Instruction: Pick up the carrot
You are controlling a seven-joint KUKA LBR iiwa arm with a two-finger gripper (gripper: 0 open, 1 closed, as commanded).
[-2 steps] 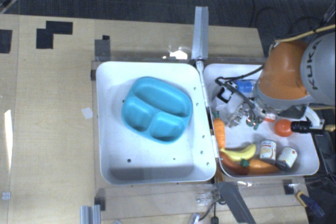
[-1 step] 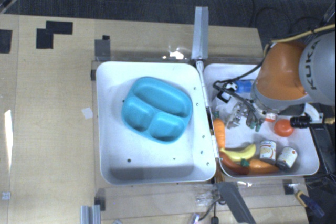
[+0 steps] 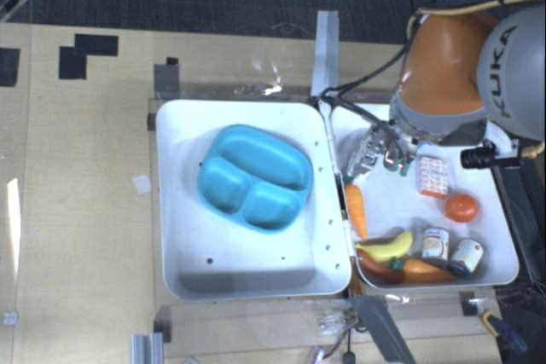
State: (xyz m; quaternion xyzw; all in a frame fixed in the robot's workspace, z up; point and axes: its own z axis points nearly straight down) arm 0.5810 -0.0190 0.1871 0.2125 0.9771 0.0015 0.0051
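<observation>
Carrot (image 3: 356, 210) lies in the right bin (image 3: 495, 209), hard against its left wall, next to the divider between the 2 bins. Long axis runs roughly up-down in the camera view, w/ a slight lean: upper end sits a bit further left, lower end a bit right. Upper end looks broader, lower end narrower, so it seems to point toward the bin's near edge, at the banana (image 3: 386, 246); lower tip is touching or just short of the banana, can't tell which.

Gripper (image 3: 373, 156) hangs above and slightly right of the carrot's top end, apart from it, nothing seen btwn the fingers. Open or closed: can't tell, the metal parts blur together. Grey arm w/ orange band (image 3: 444, 64) comes in from the right.

Other stuff in right bin: tomato (image 3: 461, 206), small white-red packet (image 3: 432, 176), 2 little cans (image 3: 435, 242) at the near side, an orange-ish veg piece (image 3: 422, 270) under the banana.

Left bin (image 3: 183, 268) holds a blue 3-section plate (image 3: 254, 176), near its centre.
</observation>
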